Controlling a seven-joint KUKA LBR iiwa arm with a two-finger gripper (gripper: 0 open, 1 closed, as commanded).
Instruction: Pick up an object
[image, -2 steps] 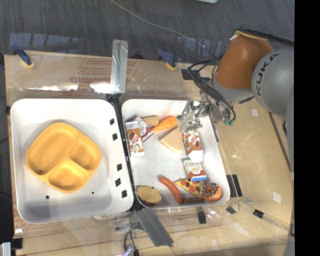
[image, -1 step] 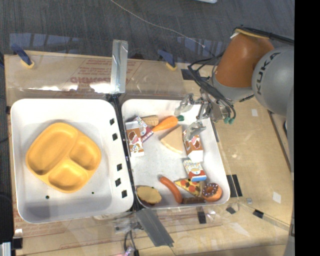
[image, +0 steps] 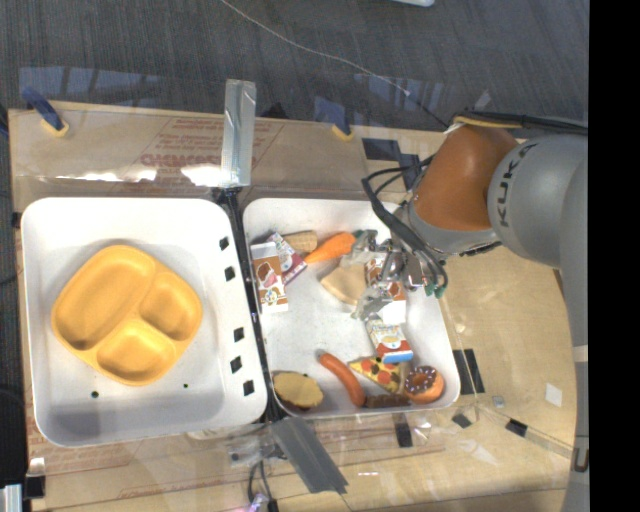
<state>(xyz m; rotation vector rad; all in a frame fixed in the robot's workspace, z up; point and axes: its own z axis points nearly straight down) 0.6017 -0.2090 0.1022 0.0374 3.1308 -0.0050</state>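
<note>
- In the right bin (image: 300, 330), toward its far right part, you see the gripper (image: 378, 290) down low among the toy food, with the grey arm (image: 540, 195) and its orange band (image: 458, 180) reaching in from the right.
- You cannot tell how the claw stands; clutter and cabling hide it, and nothing is plainly held.
- Just left of the gripper lies a pale bread slice (image: 342, 287), and beyond that, farther left and toward the far wall, an orange carrot (image: 330, 247).
- A small printed carton (image: 269, 280) lies near the bin's left wall.
- Near the gripper, on its near side, sits a white carton (image: 392, 340); below that, a pizza slice (image: 380, 372) and a chocolate donut (image: 424, 382) are in the near right corner.
- A red sausage (image: 341, 376) and a brown cookie (image: 297, 391) lie along the near wall.
- In the left bin (image: 60, 420) rests a yellow divided plate (image: 127, 313).
</note>
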